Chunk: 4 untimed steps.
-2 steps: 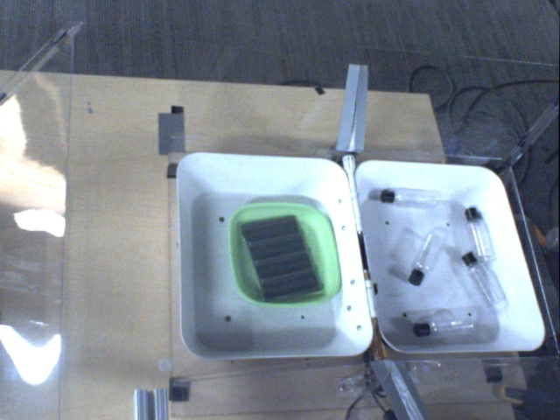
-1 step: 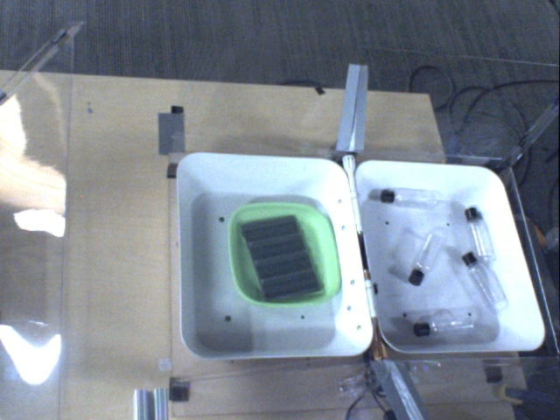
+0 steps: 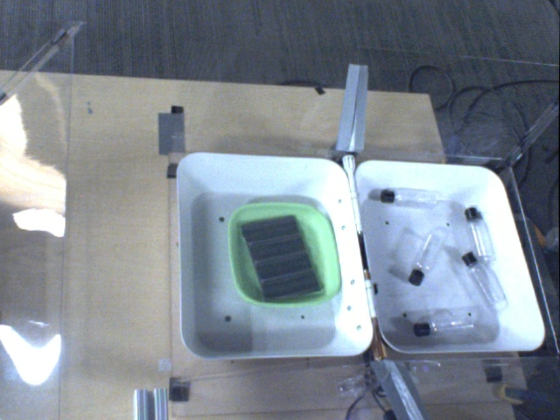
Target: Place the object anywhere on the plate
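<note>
A light green square plate [image 3: 239, 265] lies in the middle of the left white bin [image 3: 201, 322]. On the plate rests a dark grey ribbed rectangular block [image 3: 280, 257], slightly turned and lying flat within the plate's rim. Several clear vials with black caps lie scattered in the right white bin [image 3: 516, 322], among them one at the back [image 3: 409, 197], one in the middle [image 3: 423, 259] and one at the front [image 3: 446, 325].
A grey metal bar [image 3: 353, 108] stands at the back between the two bins. Small black brackets [image 3: 172, 131] sit on the wooden bench left of the bins. Cables [image 3: 472, 94] lie at the back right.
</note>
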Motion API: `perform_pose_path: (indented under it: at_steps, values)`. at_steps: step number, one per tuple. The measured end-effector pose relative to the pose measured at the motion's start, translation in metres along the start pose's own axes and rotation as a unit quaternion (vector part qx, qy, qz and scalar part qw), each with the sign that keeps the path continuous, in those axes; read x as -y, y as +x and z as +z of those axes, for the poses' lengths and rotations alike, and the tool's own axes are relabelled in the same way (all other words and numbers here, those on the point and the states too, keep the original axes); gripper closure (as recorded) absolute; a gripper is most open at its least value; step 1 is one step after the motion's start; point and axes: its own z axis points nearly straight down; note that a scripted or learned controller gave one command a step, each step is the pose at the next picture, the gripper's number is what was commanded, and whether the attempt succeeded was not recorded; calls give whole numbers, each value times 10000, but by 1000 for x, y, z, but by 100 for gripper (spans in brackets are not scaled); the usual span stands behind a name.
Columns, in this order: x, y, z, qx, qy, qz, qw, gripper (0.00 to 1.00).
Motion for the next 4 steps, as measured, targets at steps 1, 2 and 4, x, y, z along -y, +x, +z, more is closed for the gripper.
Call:
perform_pose_path:
  at_steps: [1,2,4]
  values:
    - [0,0,0,0,-2,514,9987,0]
    - [0,0,0,3,-2,512,9987,0]
    - [0,1,-1,-11,-10,509,9987,0]
